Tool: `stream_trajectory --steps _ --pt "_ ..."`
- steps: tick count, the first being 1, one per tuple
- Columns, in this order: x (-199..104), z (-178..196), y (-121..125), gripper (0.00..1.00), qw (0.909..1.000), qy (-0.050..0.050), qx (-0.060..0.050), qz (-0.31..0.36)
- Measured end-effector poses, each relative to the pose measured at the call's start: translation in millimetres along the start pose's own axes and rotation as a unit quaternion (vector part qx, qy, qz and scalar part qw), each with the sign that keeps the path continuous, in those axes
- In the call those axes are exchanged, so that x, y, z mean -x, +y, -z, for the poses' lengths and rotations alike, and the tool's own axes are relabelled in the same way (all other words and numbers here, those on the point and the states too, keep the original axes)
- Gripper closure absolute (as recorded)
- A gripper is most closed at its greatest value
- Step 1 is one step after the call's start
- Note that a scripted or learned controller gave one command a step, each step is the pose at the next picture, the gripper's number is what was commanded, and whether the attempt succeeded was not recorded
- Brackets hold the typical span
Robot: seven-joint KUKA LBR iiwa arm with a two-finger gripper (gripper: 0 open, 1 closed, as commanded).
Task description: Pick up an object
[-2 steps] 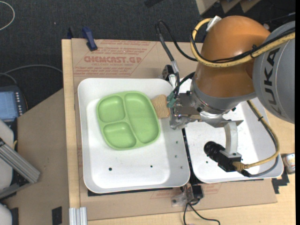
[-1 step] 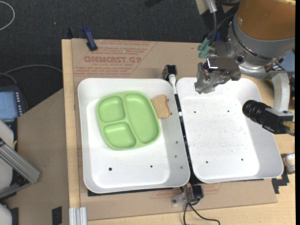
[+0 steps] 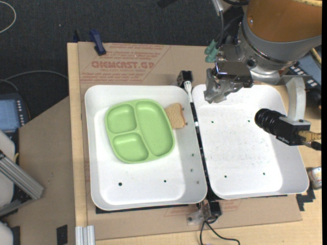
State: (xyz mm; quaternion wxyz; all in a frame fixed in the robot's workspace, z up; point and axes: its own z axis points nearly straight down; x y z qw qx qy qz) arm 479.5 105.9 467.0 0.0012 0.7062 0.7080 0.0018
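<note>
Left bin: holds a green three-compartment tray; a tan cracker-like piece lies touching the tray's right edge, near the bin's right wall. Right bin: only dark specks on the floor. Gripper sits over the right bin's far-left corner; opening cannot be told, nothing visibly held. Cardboard under the bins reads "CHEMCAST GP" in red.

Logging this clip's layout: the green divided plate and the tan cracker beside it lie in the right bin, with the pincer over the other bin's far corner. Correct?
Not quite. The camera view shows the green divided plate and the tan cracker in the left bin, not the right. The pincer is over the right bin's far corner.
</note>
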Motion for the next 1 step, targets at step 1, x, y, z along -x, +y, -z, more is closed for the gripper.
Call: stream_trajectory --steps 1 --pt "-2.7 30.2 0.3 1.00 1.0000 0.000 0.001 -0.001"
